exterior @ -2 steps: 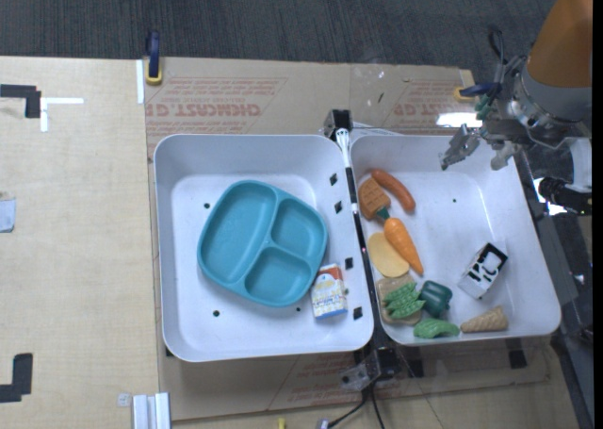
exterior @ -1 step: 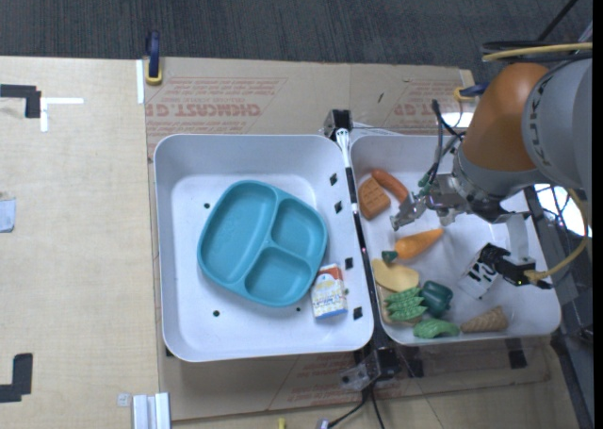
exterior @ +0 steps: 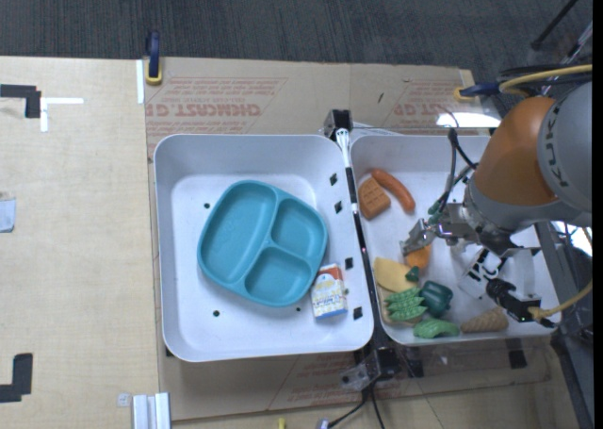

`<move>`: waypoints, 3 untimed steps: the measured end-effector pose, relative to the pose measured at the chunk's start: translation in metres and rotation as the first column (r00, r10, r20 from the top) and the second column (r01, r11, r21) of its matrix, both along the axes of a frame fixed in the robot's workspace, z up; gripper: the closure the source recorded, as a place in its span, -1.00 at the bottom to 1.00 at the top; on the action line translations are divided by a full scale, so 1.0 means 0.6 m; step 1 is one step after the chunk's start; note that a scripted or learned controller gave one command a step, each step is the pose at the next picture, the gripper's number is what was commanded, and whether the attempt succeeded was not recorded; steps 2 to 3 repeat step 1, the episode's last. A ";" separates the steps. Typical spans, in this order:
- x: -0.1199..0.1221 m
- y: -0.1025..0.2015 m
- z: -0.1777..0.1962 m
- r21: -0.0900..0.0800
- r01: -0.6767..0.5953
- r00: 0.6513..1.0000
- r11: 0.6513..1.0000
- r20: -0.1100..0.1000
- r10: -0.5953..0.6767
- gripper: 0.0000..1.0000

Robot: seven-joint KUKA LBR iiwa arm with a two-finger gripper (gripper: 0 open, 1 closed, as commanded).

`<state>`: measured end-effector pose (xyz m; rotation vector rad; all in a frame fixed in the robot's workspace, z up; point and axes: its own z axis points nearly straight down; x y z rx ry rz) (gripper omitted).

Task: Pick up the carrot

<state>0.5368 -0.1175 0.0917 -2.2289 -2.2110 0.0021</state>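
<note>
At the near edge of the right bin [exterior: 450, 146] lie a green pea pod [exterior: 403, 305], a dark green pepper [exterior: 436, 296], another green vegetable [exterior: 435, 329] and a tan cone-shaped piece [exterior: 486, 321], all close together by the front wall. Just beyond them sits a yellow wedge [exterior: 393, 273], near the wall that divides the two bins. In the left bin [exterior: 174, 257], a small carton [exterior: 330, 293] with a red top stands near the front right corner, touching the near edge of a teal divided plate [exterior: 263, 242] that takes up the middle of that bin.

The claw [exterior: 421, 240] is down inside the right bin, just past the yellow wedge. An orange piece, the carrot [exterior: 419, 255], shows right at its tips, seemingly between the fingers; the fingers look closed in around it, though the hardware is small and cluttered here and the grip itself is hard to make out. The grey arm [exterior: 528, 163] with its orange band reaches in from the right, over the right bin's far side.

Farther back in the right bin, a brown bread-like block [exterior: 374, 199] lies near the dividing wall, with an orange-red sausage [exterior: 393, 189] just beside it. Beyond both bins, the cardboard-covered bench [exterior: 226, 97] runs back to dark flooring
</note>
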 end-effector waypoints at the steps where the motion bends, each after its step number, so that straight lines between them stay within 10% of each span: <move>1: 0.002 -0.002 0.015 -0.001 0.006 1.000 1.000 0.002 -0.006 1.00; 3: 0.002 -0.002 0.015 -0.001 0.006 1.000 1.000 0.002 -0.006 1.00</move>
